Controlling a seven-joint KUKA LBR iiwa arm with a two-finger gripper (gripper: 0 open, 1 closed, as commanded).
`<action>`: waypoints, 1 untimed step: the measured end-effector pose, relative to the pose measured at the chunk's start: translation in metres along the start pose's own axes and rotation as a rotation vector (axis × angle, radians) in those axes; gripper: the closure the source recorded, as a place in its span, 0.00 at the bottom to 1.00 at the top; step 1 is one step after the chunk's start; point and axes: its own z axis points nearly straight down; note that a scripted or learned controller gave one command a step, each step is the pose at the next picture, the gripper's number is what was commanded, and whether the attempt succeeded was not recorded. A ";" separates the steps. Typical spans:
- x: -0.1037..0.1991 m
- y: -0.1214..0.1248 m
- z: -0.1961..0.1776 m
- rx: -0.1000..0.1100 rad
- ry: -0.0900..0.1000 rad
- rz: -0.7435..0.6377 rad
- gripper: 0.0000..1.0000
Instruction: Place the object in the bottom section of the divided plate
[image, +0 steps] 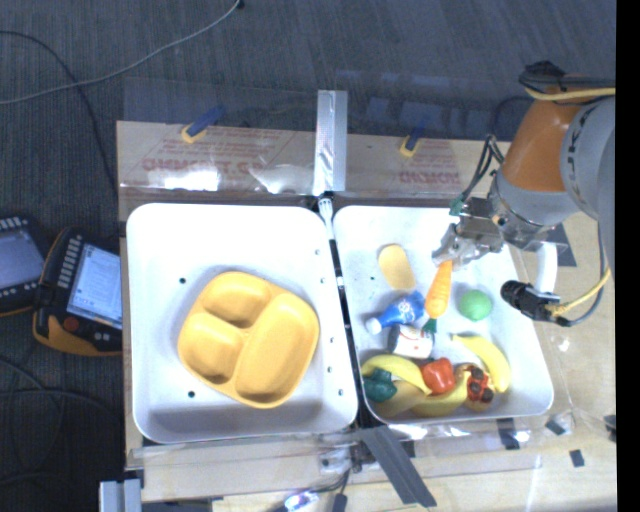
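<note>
We see gripper over right bin, fingers clamped on top of toy carrot. Carrot hangs near upright, long axis vertical, leaf end down. Divided plate lies well left of carrot, in left bin; bottom section nearest us.

The divided plate looks like smooth yellow plastic with a soft sheen, the two bins like glossy white plastic, the carrot and bananas like shiny toy plastic, and the floor like rough dark carpet.
</note>
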 end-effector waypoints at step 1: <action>0.000 0.000 0.000 0.000 0.000 0.000 0.00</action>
